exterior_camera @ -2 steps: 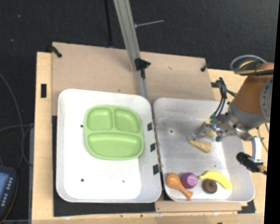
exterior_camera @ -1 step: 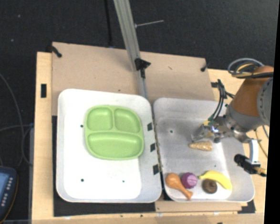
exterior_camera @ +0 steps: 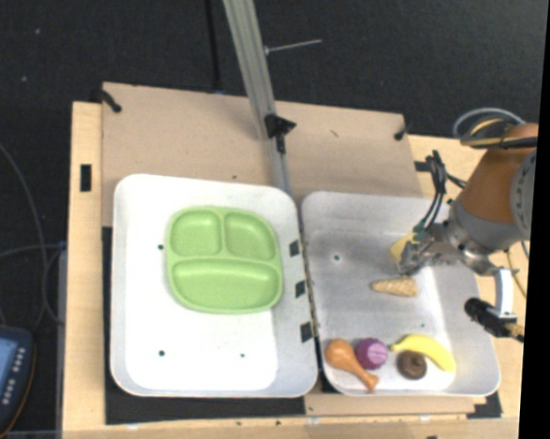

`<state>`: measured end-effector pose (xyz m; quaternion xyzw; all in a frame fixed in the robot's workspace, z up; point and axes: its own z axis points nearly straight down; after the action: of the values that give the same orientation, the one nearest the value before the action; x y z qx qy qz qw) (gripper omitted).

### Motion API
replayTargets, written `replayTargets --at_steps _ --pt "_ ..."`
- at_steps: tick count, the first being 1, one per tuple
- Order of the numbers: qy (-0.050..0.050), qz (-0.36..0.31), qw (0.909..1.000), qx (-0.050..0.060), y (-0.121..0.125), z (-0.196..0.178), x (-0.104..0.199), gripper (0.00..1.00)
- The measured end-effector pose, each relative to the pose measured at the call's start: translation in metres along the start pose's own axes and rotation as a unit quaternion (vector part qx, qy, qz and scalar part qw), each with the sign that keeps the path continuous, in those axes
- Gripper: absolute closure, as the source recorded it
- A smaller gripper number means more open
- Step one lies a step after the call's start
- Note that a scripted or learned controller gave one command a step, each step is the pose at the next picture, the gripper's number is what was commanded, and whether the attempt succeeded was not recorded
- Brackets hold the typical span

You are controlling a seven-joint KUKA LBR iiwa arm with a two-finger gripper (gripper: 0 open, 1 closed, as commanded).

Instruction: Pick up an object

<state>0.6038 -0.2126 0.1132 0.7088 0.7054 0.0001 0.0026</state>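
- Nearest the camera, in the near right corner of the right bin [exterior_camera: 350, 219], sit four toy foods in a loose cluster: an orange pear-shaped piece [exterior_camera: 349, 359] at the left, a purple piece [exterior_camera: 372, 351] touching it, a brown doughnut [exterior_camera: 413, 365] further right, and a yellow banana [exterior_camera: 427, 349] curving over the doughnut's far side.
- Further back in the same bin lies a tan, cone-like piece [exterior_camera: 395, 287], on its side and well apart from the near cluster.
- Just beyond that tan piece, a small yellow object [exterior_camera: 402, 248] sits at the tip of the gripper [exterior_camera: 413, 255]; how much of it is hidden under the gripper is unclear.
- Left bin [exterior_camera: 135, 345]: a green divided plate [exterior_camera: 224, 261] with three compartments, two small ones on the far side and one long one on the near side, lying toward the far half of the bin.
- Arm [exterior_camera: 487, 205]: it reaches in from the right, with the orange band above the wrist, and the gripper hangs low over the far right part of the right bin; I cannot tell how its grip stands, nor whether it has the yellow object.
- Both bins rest side by side on a wooden bench [exterior_camera: 195, 424], their inner rims touching.
- No readable writing, brand or label shows on the bins, the plate or the toys.
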Motion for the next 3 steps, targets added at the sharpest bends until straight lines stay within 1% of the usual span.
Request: replayTargets --at_steps 1,2,3 --pt "0.0 0.001 1.0 -0.002 0.004 -0.06 -0.01 1.0" --pt "0.0 -0.003 1.0 -0.002 0.006 -0.115 -0.012 1.0" --pt "0.002 -0.006 1.0 0.001 0.003 -0.127 0.041 1.0"
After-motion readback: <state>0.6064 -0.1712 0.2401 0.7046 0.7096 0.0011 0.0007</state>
